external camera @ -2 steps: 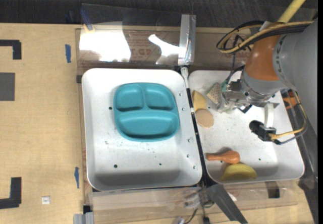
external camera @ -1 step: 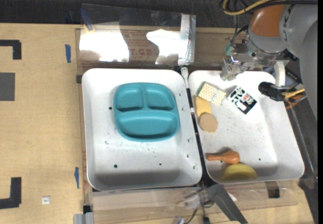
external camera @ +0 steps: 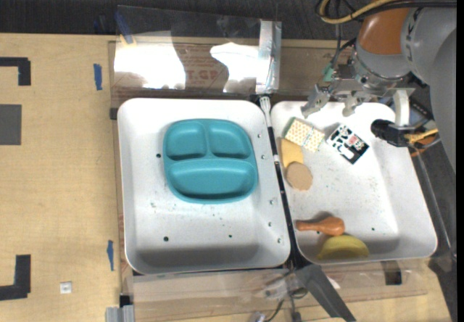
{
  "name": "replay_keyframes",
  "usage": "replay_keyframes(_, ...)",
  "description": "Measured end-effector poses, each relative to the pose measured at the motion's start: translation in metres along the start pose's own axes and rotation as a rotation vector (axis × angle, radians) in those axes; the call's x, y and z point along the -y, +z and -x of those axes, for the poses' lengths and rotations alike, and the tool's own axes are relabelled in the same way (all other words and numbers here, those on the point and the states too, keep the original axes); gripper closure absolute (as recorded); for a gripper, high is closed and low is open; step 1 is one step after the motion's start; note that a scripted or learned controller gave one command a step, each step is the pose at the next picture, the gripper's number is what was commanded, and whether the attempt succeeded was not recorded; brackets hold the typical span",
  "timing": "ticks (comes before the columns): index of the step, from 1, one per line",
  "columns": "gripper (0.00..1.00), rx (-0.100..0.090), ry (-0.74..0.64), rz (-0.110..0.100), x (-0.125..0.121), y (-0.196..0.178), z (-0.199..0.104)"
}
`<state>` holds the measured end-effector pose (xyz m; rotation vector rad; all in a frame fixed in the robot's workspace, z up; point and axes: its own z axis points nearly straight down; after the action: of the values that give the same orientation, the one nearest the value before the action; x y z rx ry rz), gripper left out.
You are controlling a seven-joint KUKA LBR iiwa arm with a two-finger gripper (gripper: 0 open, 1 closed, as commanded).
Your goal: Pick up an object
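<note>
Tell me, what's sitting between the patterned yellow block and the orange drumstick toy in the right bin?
In the camera view, a round tan cookie-like piece lies between the patterned yellow block and the orange drumstick toy.

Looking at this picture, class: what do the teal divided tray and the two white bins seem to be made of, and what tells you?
The teal divided tray looks like moulded plastic with a smooth, slightly matte finish: uniform colour, rounded compartment edges. The left bin and right bin look like thin formed plastic, semi-gloss: soft rounded rims and faint sheen, with dark specks suggesting wear. Coated metal cannot be ruled out.

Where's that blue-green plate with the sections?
The teal divided plate lies in the middle of the left bin, apart from the food items in the right bin.
</note>
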<state>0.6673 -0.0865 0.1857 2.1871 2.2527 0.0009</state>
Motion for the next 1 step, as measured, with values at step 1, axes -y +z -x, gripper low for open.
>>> replay_keyframes(1,0.0,-0.001,-0.222,-0.003,0.0031,0.0376,0.0698)
